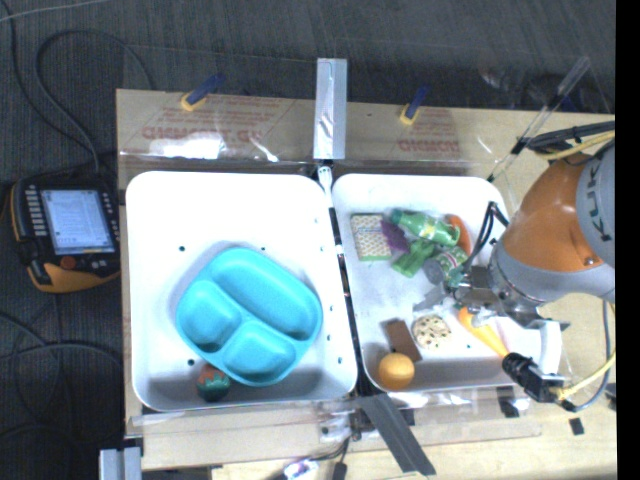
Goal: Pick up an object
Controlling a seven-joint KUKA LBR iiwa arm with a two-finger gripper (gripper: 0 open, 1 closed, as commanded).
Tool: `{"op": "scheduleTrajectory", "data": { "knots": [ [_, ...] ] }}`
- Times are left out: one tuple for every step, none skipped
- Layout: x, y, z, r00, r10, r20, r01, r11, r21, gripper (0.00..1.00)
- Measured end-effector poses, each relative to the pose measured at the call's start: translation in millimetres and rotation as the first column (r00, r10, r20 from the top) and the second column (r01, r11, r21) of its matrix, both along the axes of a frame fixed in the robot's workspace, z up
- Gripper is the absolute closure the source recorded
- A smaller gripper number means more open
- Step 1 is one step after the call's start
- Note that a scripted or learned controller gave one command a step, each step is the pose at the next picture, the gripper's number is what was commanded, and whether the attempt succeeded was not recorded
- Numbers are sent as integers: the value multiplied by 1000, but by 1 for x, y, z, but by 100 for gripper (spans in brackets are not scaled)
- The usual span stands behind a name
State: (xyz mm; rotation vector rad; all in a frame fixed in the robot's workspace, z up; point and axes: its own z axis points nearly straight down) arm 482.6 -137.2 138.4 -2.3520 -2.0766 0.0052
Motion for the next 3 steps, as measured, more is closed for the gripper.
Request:
{"op": "scheduleTrajectory", "data": {
  "knots": [
    [68, -45, -49, 998, 67, 17, -67, 998, -4, 0],
    [5, -58, -48, 997, 77, 17, -77, 997, -7, 0],
    [6, -57, -38, 997, 78, 19, -78, 997, -6, 100]
  ]
}}
